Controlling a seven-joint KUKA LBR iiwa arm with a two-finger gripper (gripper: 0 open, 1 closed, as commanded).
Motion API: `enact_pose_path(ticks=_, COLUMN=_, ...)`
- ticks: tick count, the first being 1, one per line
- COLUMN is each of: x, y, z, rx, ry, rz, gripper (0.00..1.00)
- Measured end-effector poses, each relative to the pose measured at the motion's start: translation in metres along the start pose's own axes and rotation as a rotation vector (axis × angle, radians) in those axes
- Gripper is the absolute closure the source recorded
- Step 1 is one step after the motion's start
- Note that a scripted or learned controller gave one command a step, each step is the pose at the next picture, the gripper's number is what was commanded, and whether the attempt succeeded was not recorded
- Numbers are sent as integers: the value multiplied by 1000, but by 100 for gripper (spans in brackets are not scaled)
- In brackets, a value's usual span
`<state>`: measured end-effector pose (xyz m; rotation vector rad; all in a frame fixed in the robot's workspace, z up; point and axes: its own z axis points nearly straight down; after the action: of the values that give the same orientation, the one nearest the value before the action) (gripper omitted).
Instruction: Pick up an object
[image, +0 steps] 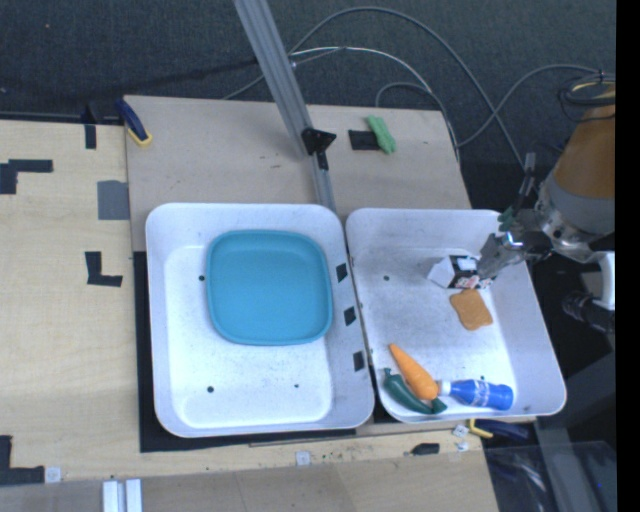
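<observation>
The tool (487, 268) hangs low over the right bin (530, 300), reaching in from the far side with the grey arm (585, 195) behind it. Its tip sits at a small white and dark item (455, 270), and the tan, bread-like piece (472, 309) lies just below and in front of it, close enough that either could be the intended pick. At this distance the tip is blurred, so I cannot tell how the tool is set or whether it grips anything.

Further from the tool, along the bin's near wall, lie a carrot (413, 372), a dark green piece (408, 399) under it, and a blue bottle (481, 394); they sit crowded together, which probably makes them harder targets. Well away across the divider, a blue plate (268, 287) lies flat in the left bin (170, 330) on the tabletop (60, 220).
</observation>
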<state>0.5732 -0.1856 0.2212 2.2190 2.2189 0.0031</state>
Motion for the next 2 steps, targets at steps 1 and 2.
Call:
enact_pose_path(ticks=1, x=0, y=1, z=-50, rx=0, ry=0, rz=-1, gripper=100)
enact_pose_path(ticks=2, x=49, y=-3, z=-53, rx=4, ry=2, rz=-4, gripper=100)
